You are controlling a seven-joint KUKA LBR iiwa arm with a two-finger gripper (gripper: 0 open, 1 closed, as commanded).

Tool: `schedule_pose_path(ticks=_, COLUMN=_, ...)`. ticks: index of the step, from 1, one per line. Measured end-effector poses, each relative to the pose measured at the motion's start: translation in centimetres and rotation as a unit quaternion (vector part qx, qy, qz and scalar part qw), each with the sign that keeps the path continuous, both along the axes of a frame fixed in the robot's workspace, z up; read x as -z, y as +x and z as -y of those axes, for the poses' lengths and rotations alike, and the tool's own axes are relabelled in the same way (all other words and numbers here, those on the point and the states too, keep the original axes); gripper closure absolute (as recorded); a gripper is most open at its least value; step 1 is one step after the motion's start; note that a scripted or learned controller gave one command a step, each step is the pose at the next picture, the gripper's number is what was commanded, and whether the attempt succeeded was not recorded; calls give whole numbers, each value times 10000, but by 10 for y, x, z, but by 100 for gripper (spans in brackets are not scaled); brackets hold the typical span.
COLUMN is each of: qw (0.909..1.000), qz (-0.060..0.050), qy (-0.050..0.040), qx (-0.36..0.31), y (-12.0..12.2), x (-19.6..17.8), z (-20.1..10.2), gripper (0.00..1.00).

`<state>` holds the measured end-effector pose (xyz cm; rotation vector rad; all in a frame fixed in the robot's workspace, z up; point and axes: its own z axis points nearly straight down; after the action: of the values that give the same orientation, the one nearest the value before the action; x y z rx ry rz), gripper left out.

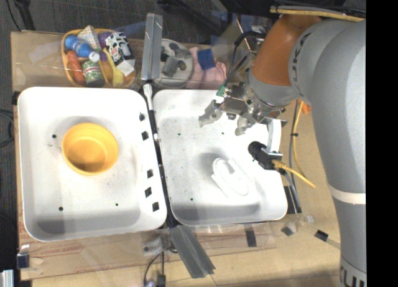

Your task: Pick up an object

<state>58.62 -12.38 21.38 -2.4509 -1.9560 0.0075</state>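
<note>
Two bins: the right bin (186,198) serves as landmark; the left bin (37,217) sits touching its left wall.
Risk, slipping: the white object (231,177) looks smooth and rounded, so the fingertips may slide off its curved top if they close too high on it.
Risk, missing: it is white on a white floor and lies low, and a descent aimed slightly off would likely close on bare plastic.
Risk, wall: the object rests near the landmark bin's front right corner, so a finger could catch the rim on the way down.
Gripper (227,119): hangs over the back half of the landmark bin, fingers spread apart, nothing between them.
Task's thing, place: inside the landmark bin, toward its front right, apart from the gripper.
Task's thing, look: a pale, elongated, shoe-like shape with a raised loop on top; detail too faint to tell more.
Yellow bowl (91,147): in the bin left of the landmark.
Basket of small items (96,57): behind the landmark bin's left neighbour, on the bench.
</note>
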Motion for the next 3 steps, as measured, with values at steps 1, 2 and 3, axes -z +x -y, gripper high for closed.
schedule_pose_path(ticks=1, qw=9978, qz=0, qy=8, qx=-663, y=-24, x=125, z=31, gripper=0)
schedule_pose_path(ticks=2, qw=9974, qz=-4, qy=14, qx=-724, y=-75, x=106, z=67, gripper=0)
schedule_pose_path(ticks=3, qw=9957, qz=0, qy=15, qx=-931, y=-69, x=125, z=50, gripper=0)
